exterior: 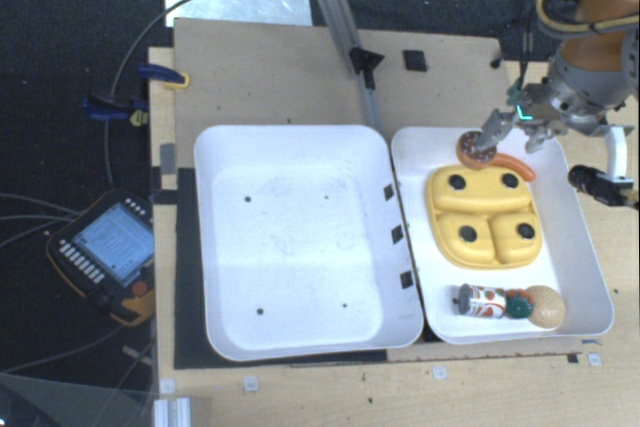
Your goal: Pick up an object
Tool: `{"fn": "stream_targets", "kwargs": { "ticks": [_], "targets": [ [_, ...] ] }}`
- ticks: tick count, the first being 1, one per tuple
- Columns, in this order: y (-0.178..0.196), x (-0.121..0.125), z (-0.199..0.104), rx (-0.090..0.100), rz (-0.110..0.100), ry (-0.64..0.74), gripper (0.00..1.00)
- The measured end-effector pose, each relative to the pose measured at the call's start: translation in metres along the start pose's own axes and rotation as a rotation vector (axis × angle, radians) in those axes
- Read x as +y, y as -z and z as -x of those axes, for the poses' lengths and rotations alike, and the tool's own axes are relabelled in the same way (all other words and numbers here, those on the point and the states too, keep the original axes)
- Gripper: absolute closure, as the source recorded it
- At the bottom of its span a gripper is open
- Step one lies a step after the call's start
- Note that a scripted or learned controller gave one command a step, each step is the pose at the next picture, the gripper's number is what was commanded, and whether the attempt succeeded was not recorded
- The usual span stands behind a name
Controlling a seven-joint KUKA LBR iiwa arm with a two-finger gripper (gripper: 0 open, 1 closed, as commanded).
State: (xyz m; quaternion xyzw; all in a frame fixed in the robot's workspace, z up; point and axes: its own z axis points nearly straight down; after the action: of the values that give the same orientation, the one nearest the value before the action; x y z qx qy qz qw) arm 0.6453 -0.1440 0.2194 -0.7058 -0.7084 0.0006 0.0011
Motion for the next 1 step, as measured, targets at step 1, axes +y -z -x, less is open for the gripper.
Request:
{"fn": "stream_targets", "kwargs": {
  "ticks": [1],
  "targets": [
    [0.0022, 0.0011, 0.0000, -0.001, 0.004, 0.001, 0.00]
  ]
}}
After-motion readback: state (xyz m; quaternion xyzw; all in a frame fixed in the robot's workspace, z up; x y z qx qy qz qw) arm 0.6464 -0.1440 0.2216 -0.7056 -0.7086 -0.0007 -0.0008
